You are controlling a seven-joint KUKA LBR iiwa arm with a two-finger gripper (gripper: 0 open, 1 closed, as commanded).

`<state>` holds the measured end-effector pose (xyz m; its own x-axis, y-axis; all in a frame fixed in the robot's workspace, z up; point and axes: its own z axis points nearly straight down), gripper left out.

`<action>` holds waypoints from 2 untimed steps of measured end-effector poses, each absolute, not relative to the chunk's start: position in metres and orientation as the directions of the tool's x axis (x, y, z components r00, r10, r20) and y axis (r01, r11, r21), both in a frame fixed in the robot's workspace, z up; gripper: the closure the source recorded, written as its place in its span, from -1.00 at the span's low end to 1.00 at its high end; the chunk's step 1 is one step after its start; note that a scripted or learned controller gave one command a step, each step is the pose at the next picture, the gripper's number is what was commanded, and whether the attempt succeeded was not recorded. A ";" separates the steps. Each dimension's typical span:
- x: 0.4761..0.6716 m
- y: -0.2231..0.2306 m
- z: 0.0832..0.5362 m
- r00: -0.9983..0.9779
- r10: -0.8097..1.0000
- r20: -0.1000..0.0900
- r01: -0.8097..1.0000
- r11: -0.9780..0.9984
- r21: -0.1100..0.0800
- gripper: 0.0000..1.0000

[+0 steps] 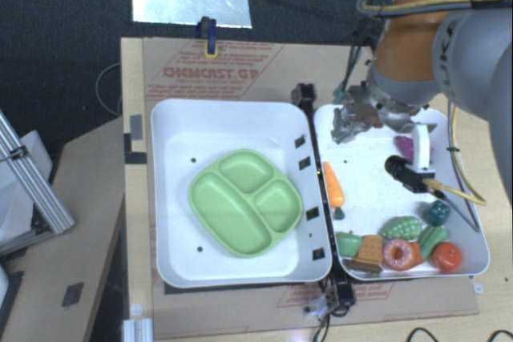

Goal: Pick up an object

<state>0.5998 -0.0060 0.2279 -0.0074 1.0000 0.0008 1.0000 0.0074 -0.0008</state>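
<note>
My gripper [346,129] hangs over the back left part of the right bin [365,187], above bare white floor. An orange toy carrot [333,185] lies along the bin's left wall, a little in front of the gripper. A purple piece [405,146] shows to the gripper's right, partly behind the wrist. Along the front wall lie a green piece [348,243], a tan waffle-like block [369,251], a pink donut [397,253], a bumpy green item [402,227], a green pepper-like piece [431,239] and a red tomato [447,255]. Nothing is visible in the gripper.
A teal piece [438,212] sits near the right bin's right wall. The left bin [200,132] holds a green divided plate [244,203]. A black divider [314,172] with clips runs between the bins. The grey arm [449,44] crosses above the right bin's back.
</note>
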 end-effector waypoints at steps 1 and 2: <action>0.576 0.011 0.231 -0.006 1.000 0.001 1.000 0.006 -0.002 1.00; 0.577 0.015 0.214 -0.005 1.000 0.000 1.000 0.005 -0.001 1.00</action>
<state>0.5773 0.0147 0.2144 -0.0053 1.0000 -0.0001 1.0000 0.0053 -0.0007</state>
